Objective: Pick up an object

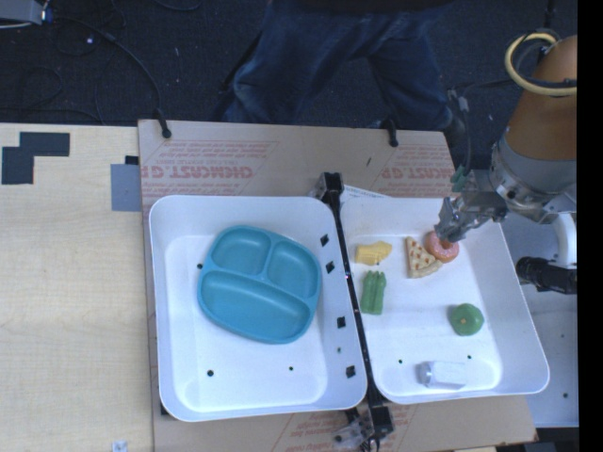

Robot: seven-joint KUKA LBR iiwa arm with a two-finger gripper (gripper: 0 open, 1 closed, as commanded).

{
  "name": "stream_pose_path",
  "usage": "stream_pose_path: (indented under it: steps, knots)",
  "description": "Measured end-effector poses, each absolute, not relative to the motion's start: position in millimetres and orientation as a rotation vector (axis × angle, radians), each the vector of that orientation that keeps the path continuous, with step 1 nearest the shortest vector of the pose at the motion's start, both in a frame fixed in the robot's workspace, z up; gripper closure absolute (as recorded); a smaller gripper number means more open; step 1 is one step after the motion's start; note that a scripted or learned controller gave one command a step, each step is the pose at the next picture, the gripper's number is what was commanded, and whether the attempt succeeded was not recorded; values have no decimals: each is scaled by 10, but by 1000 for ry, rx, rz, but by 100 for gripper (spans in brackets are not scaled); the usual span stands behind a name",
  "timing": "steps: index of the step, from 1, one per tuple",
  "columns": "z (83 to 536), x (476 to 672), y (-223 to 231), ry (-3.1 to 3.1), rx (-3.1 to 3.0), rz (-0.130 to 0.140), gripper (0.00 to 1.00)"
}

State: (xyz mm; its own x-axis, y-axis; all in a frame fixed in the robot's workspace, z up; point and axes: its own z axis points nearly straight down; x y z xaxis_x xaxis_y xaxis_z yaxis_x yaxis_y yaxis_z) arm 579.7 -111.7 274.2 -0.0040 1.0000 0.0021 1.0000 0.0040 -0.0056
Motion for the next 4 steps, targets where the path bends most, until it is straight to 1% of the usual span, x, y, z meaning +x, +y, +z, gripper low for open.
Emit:
stream_pose_path:
  steps: [1, 2, 3, 4]
  knots:
    - [2738, 5821, -596, -2224, -2211, 3, 100]
    - [2516, 5809, -71, -2223, -2211, 5, 100]
    - [2323, 5868, 492, -2223, -2210, 7, 100]
    - [2204, 5875, 1084, -2224, -2211, 7, 100]
